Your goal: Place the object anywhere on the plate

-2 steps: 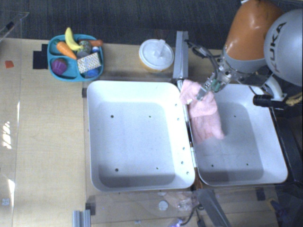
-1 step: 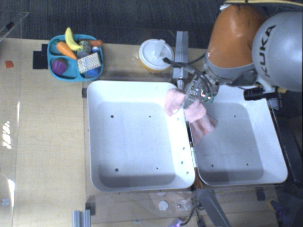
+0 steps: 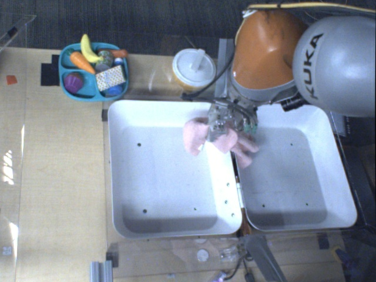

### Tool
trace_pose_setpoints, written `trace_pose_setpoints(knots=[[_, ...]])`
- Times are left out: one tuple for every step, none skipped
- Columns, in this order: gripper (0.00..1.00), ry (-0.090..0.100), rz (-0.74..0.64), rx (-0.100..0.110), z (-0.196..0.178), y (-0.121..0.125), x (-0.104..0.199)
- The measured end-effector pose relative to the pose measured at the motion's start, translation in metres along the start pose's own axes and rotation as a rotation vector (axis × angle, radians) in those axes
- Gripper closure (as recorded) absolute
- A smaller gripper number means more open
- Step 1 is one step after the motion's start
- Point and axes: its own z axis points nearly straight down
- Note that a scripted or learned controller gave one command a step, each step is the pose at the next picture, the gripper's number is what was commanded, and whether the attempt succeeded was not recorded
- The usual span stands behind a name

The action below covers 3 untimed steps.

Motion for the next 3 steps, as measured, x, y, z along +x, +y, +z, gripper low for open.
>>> trace_pose_setpoints(knots=[[1.0, 0.002, -0.015, -0.001, 0.003, 0.052, 0.008], [1.0, 0.003, -0.015, -0.001, -0.007, 0.103, 0.018], [0.0, 0.002, -0.014, -0.001, -0.007, 0.102, 0.018]])
